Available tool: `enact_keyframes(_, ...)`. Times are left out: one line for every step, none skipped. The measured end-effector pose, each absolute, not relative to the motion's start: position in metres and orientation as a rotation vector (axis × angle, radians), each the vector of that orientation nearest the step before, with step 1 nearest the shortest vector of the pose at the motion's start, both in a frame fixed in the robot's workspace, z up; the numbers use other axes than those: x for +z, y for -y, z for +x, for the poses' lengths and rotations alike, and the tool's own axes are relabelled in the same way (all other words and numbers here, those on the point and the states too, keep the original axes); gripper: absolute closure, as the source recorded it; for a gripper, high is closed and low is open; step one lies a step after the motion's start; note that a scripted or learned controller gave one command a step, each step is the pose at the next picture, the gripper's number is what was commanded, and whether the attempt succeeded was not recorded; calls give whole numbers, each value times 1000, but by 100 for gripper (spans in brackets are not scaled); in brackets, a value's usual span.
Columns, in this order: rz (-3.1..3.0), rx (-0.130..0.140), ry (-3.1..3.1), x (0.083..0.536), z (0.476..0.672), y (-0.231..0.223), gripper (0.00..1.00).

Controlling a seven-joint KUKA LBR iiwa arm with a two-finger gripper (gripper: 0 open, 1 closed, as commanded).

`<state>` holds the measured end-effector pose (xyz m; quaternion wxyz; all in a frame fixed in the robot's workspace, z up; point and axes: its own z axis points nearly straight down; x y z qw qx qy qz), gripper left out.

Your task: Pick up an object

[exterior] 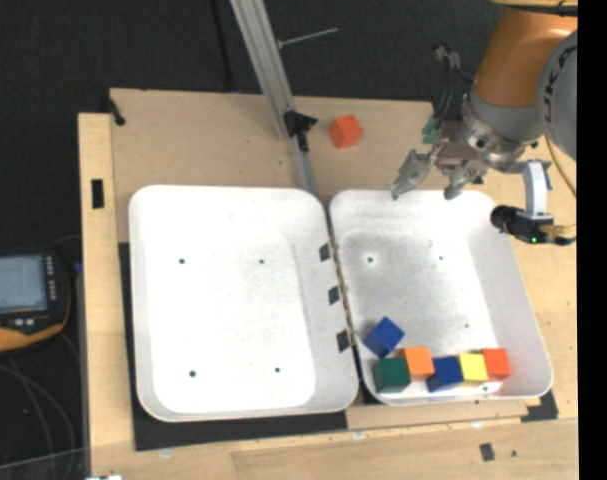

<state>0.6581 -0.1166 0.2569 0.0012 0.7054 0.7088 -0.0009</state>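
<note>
I count six cubes in the right bin (503, 268), near its front wall: a blue cube (385, 335) sits tilted behind a row of green (391, 373), orange (420, 362), blue (446, 372), yellow (473, 367) and red-orange (496, 362). A separate orange cube (346, 131) lies on the bench (203, 138) behind the bins.

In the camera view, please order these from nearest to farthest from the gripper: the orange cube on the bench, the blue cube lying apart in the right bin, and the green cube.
From the gripper:
1. Orange cube, on the bench behind the bins, to the gripper's left in the view.
2. Blue cube, lying apart in the right bin, just above the row.
3. Green cube, left end of the row by the bin's front wall.
</note>
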Motion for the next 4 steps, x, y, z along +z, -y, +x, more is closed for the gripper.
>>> enact_keyframes(2214,-3,-2225,257,658,117,0)
enact_keyframes(2205,9,-2223,553,657,138,0)
enact_keyframes(2208,-1,-2230,547,657,138,0)
enact_keyframes(2227,-9,-2223,405,598,120,0)
